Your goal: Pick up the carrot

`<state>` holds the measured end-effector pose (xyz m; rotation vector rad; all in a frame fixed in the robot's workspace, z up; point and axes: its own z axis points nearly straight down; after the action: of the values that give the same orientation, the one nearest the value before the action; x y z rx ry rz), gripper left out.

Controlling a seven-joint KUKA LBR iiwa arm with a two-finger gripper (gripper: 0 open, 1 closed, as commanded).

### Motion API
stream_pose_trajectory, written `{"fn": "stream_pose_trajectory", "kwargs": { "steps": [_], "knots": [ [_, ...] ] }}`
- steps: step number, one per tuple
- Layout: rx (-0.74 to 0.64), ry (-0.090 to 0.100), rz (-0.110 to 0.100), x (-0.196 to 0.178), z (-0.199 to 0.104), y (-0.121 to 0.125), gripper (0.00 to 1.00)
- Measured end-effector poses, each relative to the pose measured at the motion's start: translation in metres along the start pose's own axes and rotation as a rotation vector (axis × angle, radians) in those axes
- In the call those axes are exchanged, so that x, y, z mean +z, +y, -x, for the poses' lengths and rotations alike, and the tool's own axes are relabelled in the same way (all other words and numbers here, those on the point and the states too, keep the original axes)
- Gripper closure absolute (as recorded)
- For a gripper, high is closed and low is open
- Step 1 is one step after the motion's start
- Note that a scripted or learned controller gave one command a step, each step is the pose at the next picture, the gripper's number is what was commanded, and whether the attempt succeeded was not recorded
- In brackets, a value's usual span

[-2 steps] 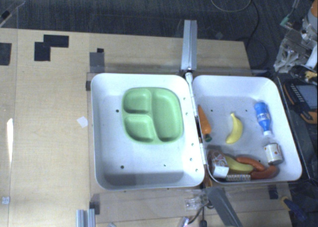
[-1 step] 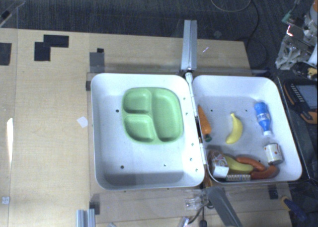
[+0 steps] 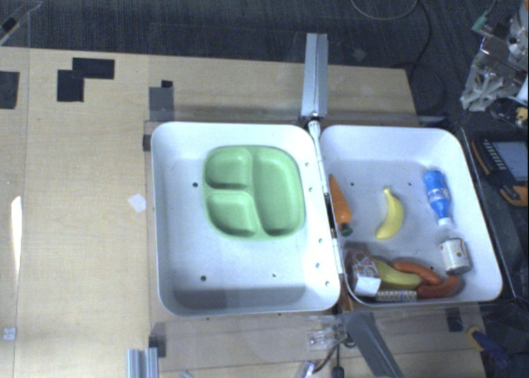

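The carrot (image 3: pixel 337 201) is a slim orange root with a dark green end pointing toward the front. It lies lengthwise in the right bin (image 3: pixel 388 157), tight against that bin's left wall beside the divider. Nothing touches it or covers it.
Also in the right bin are a yellow banana (image 3: pixel 391 213), a blue bottle (image 3: pixel 436 194), a silver can (image 3: pixel 454 255) and a front-edge pile with a red pepper (image 3: pixel 421 274) and a packet (image 3: pixel 364 273). The left bin (image 3: pixel 169 227) holds a green divided plate (image 3: pixel 253 190).
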<state>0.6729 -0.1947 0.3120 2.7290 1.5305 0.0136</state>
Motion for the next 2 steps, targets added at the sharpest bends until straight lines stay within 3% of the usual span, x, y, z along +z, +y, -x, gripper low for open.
{"fn": "stream_pose_trajectory", "kwargs": {
  "steps": [2],
  "knots": [
    [-0.013,0.0,0.011,-0.024,-0.003,0.002,1.0]
  ]
}}
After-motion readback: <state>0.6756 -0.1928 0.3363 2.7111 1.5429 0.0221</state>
